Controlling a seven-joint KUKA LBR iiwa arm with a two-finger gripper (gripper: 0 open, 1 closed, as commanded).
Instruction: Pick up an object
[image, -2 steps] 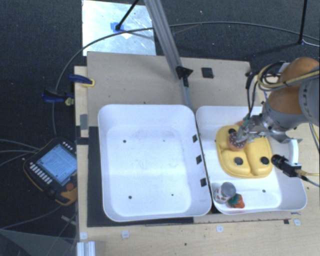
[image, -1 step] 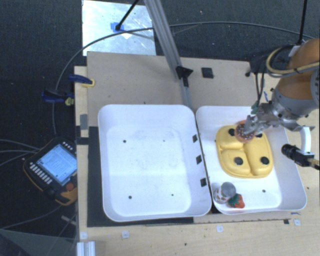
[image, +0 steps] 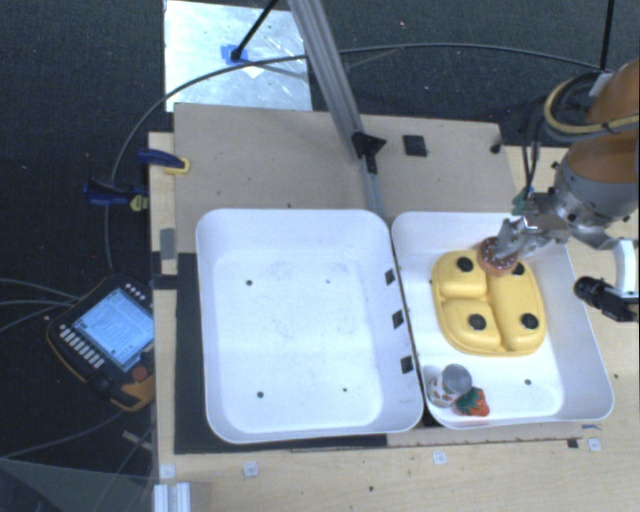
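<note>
Tan tabletop (image: 280, 160) fills mid-frame. On it: two white bins side by side, touching at center — left bin (image: 215, 400), right bin (image: 570, 395). Small black block (image: 415, 146) at upper center-right of tabletop. Blue/yellow clamps (image: 160, 162) on its upper-left edge.

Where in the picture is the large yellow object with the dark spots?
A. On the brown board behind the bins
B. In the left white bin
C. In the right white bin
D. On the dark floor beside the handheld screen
C: the yellow object lies inside the right bin, with the claw over its far edge and a few small things in that bin's near left corner.
</note>
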